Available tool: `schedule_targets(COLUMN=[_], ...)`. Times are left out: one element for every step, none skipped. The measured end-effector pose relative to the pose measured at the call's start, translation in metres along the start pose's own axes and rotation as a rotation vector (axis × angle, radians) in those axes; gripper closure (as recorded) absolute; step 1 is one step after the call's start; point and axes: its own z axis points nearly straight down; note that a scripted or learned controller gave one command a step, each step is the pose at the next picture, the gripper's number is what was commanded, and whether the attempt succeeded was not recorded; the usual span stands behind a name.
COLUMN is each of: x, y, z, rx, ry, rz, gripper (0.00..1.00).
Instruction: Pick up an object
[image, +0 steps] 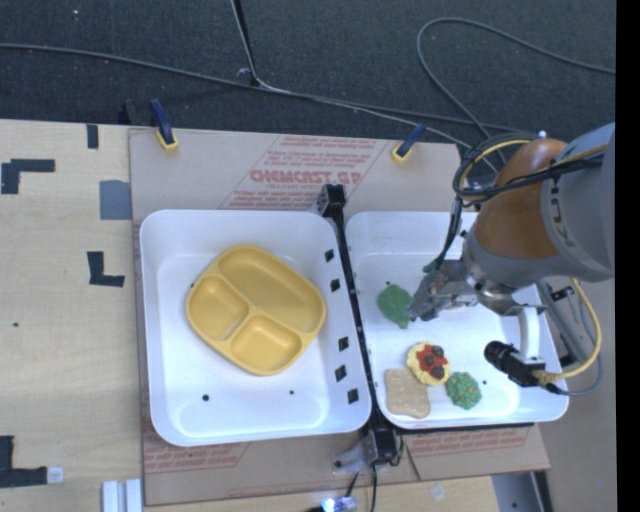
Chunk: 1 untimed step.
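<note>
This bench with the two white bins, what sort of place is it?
Probably a robotics lab test bench. The arm reaches over the right bin of toy food, a yellow divided tray lies in the left bin, and loose cables trail across the floor.

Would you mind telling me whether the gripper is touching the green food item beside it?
Cannot tell. In the camera view the gripper meets the green item at its right edge, but the slanted angle hides any contact or gap.

Hand (428, 300) fingertips perhaps against the green piece (394, 304), contact too dark to tell.
</note>
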Motion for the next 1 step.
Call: schedule_targets(x=[0.0013], y=[-0.0088], z=[-0.0556], rx=[-0.001], ry=[-0.001], rz=[0.001], gripper=[1.00])
